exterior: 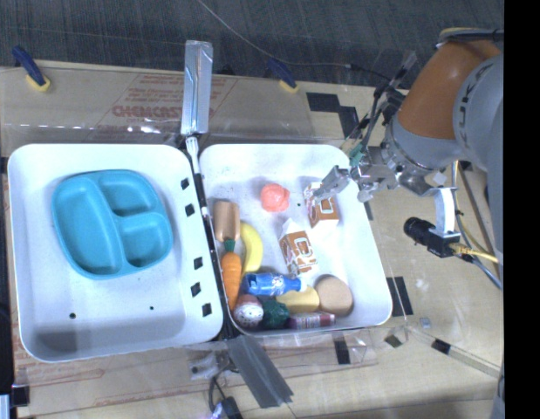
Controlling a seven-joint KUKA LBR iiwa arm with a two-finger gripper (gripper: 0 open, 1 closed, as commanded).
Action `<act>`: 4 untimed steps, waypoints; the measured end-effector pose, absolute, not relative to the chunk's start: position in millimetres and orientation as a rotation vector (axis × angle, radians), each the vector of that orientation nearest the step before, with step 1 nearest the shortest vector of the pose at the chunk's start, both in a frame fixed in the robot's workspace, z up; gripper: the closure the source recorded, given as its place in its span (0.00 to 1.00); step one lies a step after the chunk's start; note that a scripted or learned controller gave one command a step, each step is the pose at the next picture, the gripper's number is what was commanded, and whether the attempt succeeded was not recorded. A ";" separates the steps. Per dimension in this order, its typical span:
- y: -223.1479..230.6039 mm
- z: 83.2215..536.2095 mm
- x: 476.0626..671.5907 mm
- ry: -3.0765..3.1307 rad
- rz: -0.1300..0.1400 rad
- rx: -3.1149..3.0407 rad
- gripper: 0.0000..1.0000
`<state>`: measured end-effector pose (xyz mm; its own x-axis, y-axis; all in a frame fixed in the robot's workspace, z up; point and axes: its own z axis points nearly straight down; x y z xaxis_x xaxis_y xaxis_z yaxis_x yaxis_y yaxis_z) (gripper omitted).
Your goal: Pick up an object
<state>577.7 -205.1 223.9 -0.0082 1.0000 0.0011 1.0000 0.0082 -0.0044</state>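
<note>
My gripper (324, 187) hangs over the upper right part of the right bin (364, 234), reaching in from the right. Just below it lies a small brown and white packet (325, 211), touching or nearly touching the gripper tip. A pink ball (275, 197) sits to the gripper's left. A second brown and white packet (297, 250) lies lower, near the bin's middle. Along the bin's left side are a bread roll (225, 218), a banana (250, 245) and a carrot (231, 274).
At the right bin's front lie a blue bottle (271, 283), a yellow item (301, 301), a brown round item (334, 293) and several small things. The left bin (25, 278) holds a blue divided tray (112, 221). A metal divider post (196, 85) stands between the bins.
</note>
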 end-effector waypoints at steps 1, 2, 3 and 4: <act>-189.1 119.4 602.9 -2.182 -0.020 -2.290 0.00; -138.6 106.0 599.7 -2.144 -0.010 -2.305 0.00; -111.2 94.9 622.9 -2.213 0.007 -2.243 0.00; -113.4 98.2 549.4 -2.379 0.001 -2.086 0.00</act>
<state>549.4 -113.4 98.2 -0.1304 0.9913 -0.0174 0.9913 0.1307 0.0148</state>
